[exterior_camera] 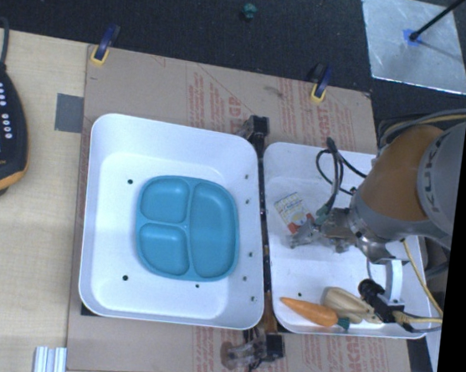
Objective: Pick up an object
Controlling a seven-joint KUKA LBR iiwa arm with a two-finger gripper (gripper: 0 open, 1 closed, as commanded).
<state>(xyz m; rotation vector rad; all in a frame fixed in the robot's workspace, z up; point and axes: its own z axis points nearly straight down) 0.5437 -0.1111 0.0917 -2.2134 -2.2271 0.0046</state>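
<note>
Your left bin (100,207) holds a blue divided plate (187,227), dead centre. Your right bin (308,293) has a small packet (288,204) at 10 o'clock, a carrot (310,312) and a tan wooden piece (347,302) at 6. The gripper (305,233) sits mid-bin just below the packet; can't tell its opening or any hold.
</note>
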